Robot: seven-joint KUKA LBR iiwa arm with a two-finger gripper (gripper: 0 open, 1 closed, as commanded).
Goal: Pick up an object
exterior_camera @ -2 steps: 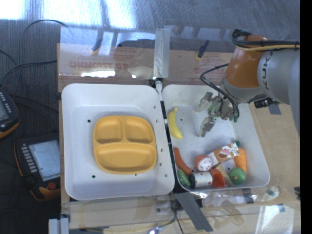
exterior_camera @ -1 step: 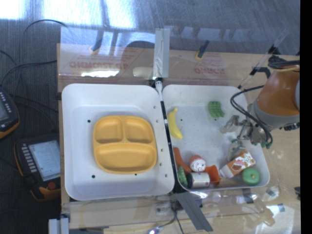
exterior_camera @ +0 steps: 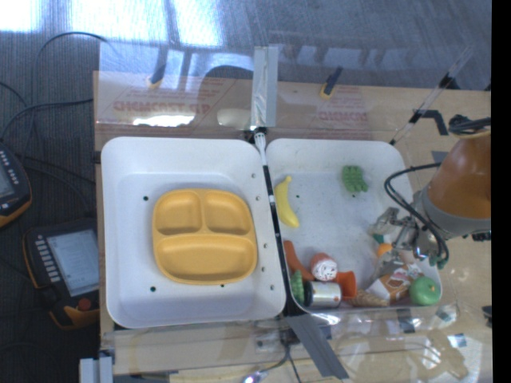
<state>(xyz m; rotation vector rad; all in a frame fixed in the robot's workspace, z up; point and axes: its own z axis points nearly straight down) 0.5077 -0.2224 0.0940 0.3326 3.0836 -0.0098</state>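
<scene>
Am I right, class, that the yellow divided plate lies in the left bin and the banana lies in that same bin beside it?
Not quite. The camera view shows the banana in the right bin, against its left wall. The yellow divided plate does lie in the left bin.

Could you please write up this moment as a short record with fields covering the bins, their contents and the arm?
left bin: holds a yellow divided tray
right bin: holds the loose items
banana: by the right bin's left wall
green toy: near the back, apart from the rest
pile: can, green apple and other small items along the front edge
gripper: low at the right side of the right bin, above the pile
grasp: nothing visibly held
</scene>
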